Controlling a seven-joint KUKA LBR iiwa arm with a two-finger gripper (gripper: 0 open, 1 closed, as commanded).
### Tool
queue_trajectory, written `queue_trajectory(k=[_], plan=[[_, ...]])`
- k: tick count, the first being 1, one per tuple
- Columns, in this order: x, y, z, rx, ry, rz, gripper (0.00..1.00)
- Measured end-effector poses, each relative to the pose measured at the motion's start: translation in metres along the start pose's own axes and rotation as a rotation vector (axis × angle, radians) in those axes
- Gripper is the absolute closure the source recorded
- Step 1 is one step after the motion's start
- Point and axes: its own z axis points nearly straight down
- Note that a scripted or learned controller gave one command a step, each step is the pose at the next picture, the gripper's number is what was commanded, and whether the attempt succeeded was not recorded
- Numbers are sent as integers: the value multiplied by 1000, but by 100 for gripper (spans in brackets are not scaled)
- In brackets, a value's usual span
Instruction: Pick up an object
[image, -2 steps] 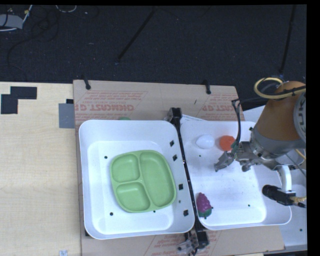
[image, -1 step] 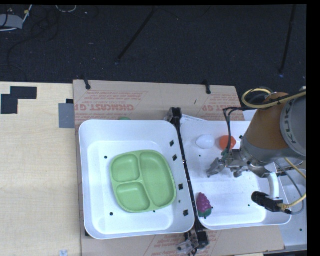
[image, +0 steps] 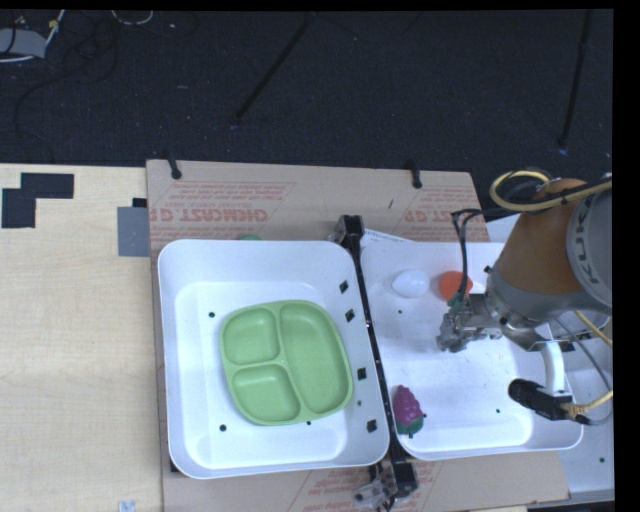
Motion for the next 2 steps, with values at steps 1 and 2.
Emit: queue_trajectory(k=[1,2], plan=[[2,0,-42,-6,-2,-8,100],[2,0,-87,-7,-2,-7,100]])
